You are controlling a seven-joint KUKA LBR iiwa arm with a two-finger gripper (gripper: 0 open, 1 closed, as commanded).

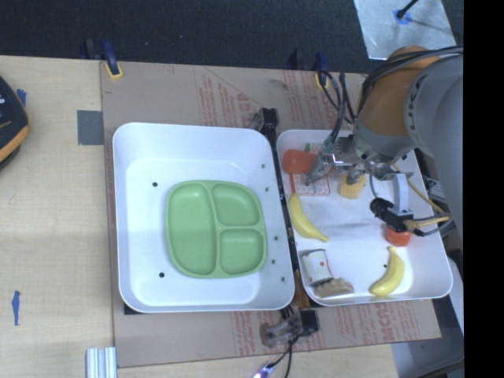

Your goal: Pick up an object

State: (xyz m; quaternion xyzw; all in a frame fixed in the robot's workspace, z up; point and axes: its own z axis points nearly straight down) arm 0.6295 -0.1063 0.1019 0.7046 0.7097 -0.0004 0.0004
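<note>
Two curved yellow bananas lie near the gripper, its state unclear.

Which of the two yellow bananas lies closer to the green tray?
The curved yellow plastic banana by the right bin's left wall; the other yellow banana lies near its lower right corner.

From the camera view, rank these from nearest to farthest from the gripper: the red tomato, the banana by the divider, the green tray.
Gripper is at the right bin's far end.
1. Red tomato, just beside it, far corner.
2. Banana by the divider, right bin's left edge.
3. Green tray, in the left bin.
</note>
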